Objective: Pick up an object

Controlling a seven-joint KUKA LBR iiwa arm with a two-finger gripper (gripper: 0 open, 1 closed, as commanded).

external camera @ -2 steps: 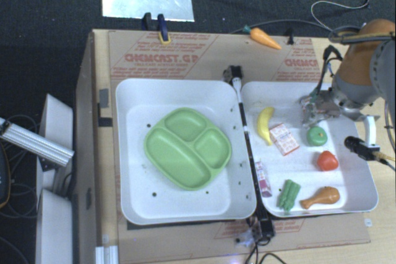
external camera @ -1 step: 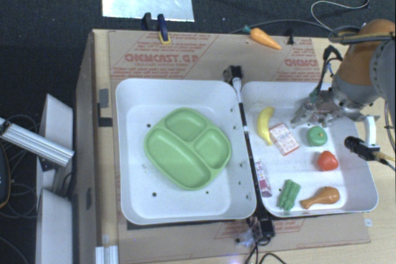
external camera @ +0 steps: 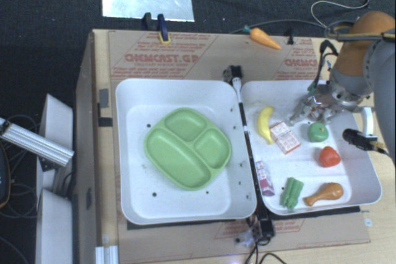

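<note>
Green apple [external camera: 317,132] looked the likeliest target: it sat in the upper half of the right bin [external camera: 306,164], and the hand [external camera: 317,107] hung just at its 12 o'clock, close to the bin's far wall. Whether the hand was open or closed could not be told from this slant, and nothing was seen in its grip.

The main risk, as I judged it, was the apple's shape. A round, smooth toy would likely roll or squirt out towards 6 o'clock if the hand came down off centre. That would leave it against the red tomato [external camera: 329,156] at its 5 o'clock.

Crowding was the second risk. A small carton [external camera: 285,137] lay near the apple at 9 o'clock, with a banana [external camera: 265,123] just beyond it, so a descent drifting towards 9 o'clock could clip the carton's corner and shove both along instead of lifting 1.

The third was the wall: starting this near the far rim, the hand might catch it and stop short.

The drumstick [external camera: 324,193] and the green pods [external camera: 291,191] lay well apart at 6 o'clock, out of harm. So did the green plate [external camera: 187,147] in the left bin [external camera: 142,195].
</note>
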